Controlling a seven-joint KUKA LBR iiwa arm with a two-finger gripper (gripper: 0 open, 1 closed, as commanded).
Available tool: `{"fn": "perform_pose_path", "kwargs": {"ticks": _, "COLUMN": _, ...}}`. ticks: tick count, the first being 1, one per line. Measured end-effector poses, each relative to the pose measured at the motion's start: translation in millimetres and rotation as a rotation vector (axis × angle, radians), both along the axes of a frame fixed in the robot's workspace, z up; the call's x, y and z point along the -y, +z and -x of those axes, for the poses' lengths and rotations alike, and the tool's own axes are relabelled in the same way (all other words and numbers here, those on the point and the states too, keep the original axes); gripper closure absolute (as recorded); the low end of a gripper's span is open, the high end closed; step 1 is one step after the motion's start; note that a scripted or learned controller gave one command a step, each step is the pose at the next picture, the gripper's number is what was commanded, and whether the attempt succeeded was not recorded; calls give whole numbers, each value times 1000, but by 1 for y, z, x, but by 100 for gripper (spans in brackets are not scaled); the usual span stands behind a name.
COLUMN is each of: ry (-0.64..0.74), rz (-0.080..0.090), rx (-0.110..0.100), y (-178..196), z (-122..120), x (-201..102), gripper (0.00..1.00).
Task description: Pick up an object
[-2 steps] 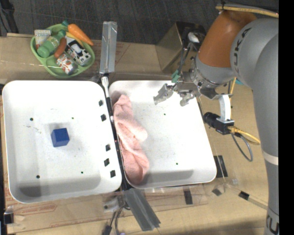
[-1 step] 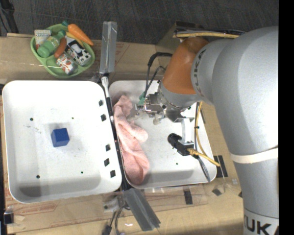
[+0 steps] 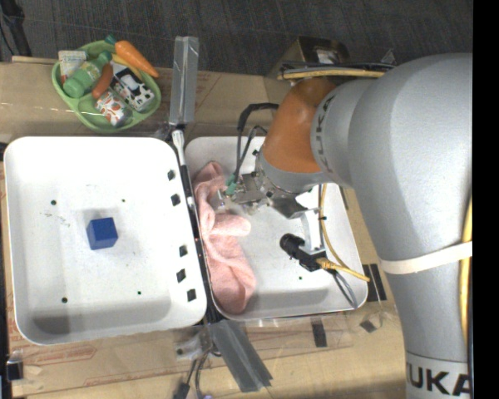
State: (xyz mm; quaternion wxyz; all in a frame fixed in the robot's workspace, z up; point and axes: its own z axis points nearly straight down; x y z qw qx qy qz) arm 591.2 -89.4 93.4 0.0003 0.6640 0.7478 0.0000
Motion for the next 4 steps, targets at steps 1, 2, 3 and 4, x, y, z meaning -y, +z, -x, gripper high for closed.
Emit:
{"fn": "perform_pose_path", "kwargs": {"ticks": 1, "ry": 6, "rz": -1, "rx": -3, "y": 9, "z": 0, "x": -1, "gripper": 100}}
{"fn": "perform_pose_path", "kwargs": {"ticks": 2, "ry": 5, "rz": -1, "rx": -2, "y": 9, "z": 0, "x": -1, "gripper": 0}}
{"fn": "perform_pose_path", "kwargs": {"ticks": 3, "ry": 9, "rz": -1, "rx": -3, "y": -2, "z": -16, "x": 11, "gripper": 0}}
{"fn": "perform_pose_path", "kwargs": {"ticks": 4, "ry": 15, "rz": -2, "rx": -6, "y": 7, "z": -16, "x": 9, "gripper": 100}}
